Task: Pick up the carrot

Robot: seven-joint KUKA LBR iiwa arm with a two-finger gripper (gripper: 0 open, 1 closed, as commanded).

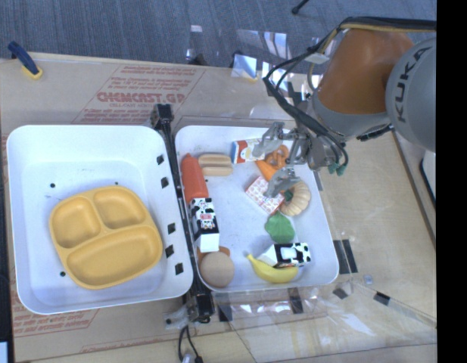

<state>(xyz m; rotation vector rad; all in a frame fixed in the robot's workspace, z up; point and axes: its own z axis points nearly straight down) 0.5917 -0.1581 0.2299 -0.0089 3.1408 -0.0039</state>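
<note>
Orange carrot (272, 162) at 1 o'clock in right bin (324, 233), between parted fingers of gripper (282, 157), not lifted. Could slip: grip near tip, carton (245, 150) crowding.

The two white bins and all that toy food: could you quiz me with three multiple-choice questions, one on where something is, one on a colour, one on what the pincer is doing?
1. Where does the yellow divided tray lie?
A. In the left bin
B. In the right bin
C. On the floor

2. What colour is the banana?
A. Blue
B. Yellow
C. Purple

3. Where is the pincer now?
A. Over the left bin
B. Off beyond the bench
C. Down in the right bin at the carrot

Answers: 1 A, the tray sits alone in the left bin. 2 B, it is plainly yellow, near the right bin's front edge. 3 C, the pincer hangs among the food with the orange carrot right at it.
</note>
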